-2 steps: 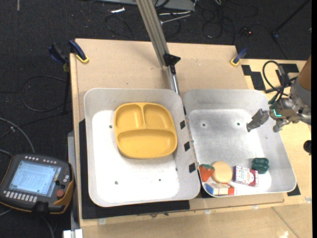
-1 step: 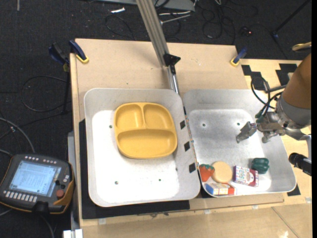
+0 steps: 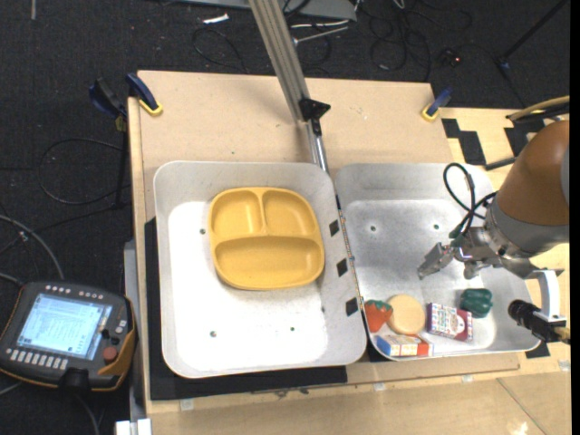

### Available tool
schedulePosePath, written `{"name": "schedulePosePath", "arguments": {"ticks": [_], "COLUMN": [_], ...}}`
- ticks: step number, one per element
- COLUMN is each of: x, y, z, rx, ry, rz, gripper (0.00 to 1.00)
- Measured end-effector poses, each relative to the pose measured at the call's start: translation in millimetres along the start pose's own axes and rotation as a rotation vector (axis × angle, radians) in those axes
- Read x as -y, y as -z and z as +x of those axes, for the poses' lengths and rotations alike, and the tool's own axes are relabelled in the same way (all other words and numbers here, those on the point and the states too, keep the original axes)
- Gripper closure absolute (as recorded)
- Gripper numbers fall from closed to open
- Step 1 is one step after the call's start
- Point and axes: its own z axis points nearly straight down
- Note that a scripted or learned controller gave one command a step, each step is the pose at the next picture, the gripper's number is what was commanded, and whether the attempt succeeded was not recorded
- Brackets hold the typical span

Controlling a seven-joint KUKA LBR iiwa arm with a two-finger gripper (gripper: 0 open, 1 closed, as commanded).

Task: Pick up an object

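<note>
- The gripper (image 3: 441, 259) hangs over the right bin (image 3: 399, 216), fingers spread and holding nothing; in my judgement it should descend squarely over one item before closing.
- Candidate objects cluster at that bin's near edge: a green object (image 3: 477, 300) nearest the gripper, a small printed carton (image 3: 449, 321), a round tan piece (image 3: 406, 315), a red-orange toy (image 3: 377, 314).
- The left bin (image 3: 181, 333) holds a yellow divided plate (image 3: 266, 237).

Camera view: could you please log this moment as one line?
gripper: above right bin, nothing held | green object: near corner | yellow tray: left bin
</note>
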Motion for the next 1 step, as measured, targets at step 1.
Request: {"name": "schedulePosePath", "arguments": {"ticks": [1], "x": [-0.9], "y": [-37.4], "z": [0.4], "rx": [0.003], "ry": [0.0], "rz": [-0.007], "gripper": [0.0]}}
